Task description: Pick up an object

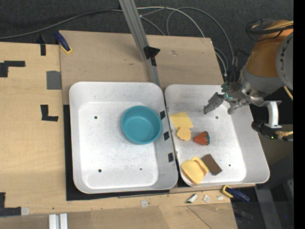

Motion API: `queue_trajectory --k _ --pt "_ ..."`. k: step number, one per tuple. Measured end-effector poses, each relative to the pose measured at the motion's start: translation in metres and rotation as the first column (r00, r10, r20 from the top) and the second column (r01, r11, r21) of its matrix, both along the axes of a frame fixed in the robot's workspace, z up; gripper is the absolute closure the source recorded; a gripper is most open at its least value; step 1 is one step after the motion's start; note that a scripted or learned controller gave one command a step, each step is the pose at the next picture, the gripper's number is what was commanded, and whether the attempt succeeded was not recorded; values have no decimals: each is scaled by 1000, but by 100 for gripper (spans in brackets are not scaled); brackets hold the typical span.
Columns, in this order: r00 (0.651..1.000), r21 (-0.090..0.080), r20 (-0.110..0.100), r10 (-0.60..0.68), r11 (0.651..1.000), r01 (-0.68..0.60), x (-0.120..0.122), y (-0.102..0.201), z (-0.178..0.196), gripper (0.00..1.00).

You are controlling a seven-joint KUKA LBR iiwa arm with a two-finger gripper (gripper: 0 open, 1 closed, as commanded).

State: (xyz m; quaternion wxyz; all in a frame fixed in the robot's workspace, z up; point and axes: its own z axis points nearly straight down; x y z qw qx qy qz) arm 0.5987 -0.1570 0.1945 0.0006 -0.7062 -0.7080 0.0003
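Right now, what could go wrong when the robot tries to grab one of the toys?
1. The yellow pieces and the strawberry lie close together, so the open gripper might nudge one while reaching for another.
2. The brown block touches the yellow toy near the bin's front wall, so the fingers could catch both or bump the wall.

The two bins (86, 128) look like smooth white plastic with a light gloss. The blue bowl (140, 124) seems plastic too — matt and even. The bench (28, 142) under them is pale wood — flat and dull.
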Motion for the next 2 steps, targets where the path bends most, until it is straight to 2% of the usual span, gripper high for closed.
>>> queue_trajectory --k 1,2 --pt "1000 0 0 0 1000 0 0 0 0 0" --pt "1000 0 -5 0 1000 0 2 10 -50 0"
